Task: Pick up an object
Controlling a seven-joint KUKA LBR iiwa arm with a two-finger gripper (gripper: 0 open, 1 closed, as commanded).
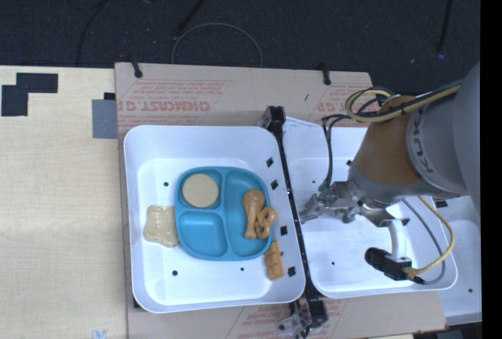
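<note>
The claw (318, 206) hangs low in the right bin (345, 282), hard by the divider; clenched or released, I cannot tell. The pickings lie across it, a pretzel (257, 213) and biscuit (199, 190) served on the blue tray (205, 235).

Blue tray (205, 234), white bins (149, 153)

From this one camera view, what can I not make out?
Right bin: the arm covers much of its floor in the camera view.
Pale lump left of the blue plate: too blurred to name.
Brown pieces on that plate: too small to identify.
</note>
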